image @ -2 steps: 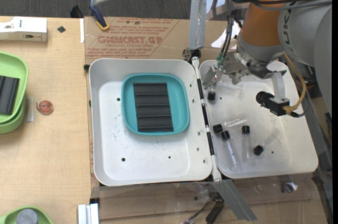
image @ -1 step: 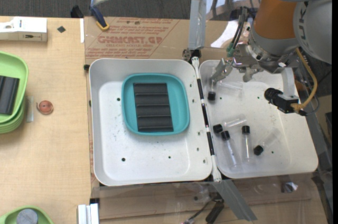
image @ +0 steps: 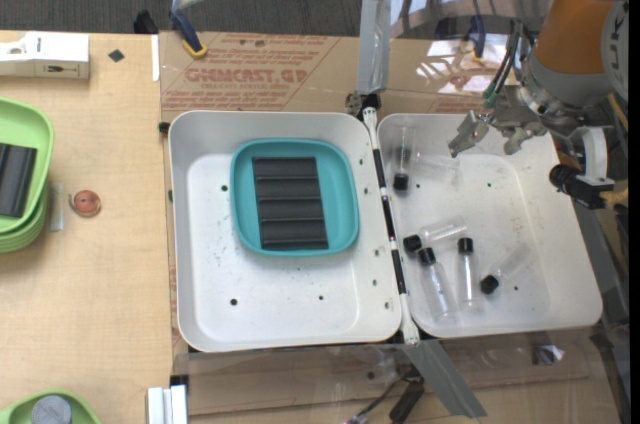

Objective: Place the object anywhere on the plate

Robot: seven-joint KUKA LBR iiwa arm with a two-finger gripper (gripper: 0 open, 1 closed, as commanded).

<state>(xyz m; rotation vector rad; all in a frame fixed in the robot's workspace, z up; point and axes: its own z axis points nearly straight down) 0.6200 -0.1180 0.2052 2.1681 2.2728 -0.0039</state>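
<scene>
Near the right bin's [image: 560, 312] far rim, the spread claw [image: 492, 138] hangs above open floor.

I see the left bin [image: 200, 312] holding the plate [image: 295, 197] toward its far half. To its right, touching along the shared edge, sits the right bin [image: 560, 302], with vials [image: 450, 257] scattered near its left side and front. The gripper [image: 488, 134] hangs over that bin's far edge.
</scene>
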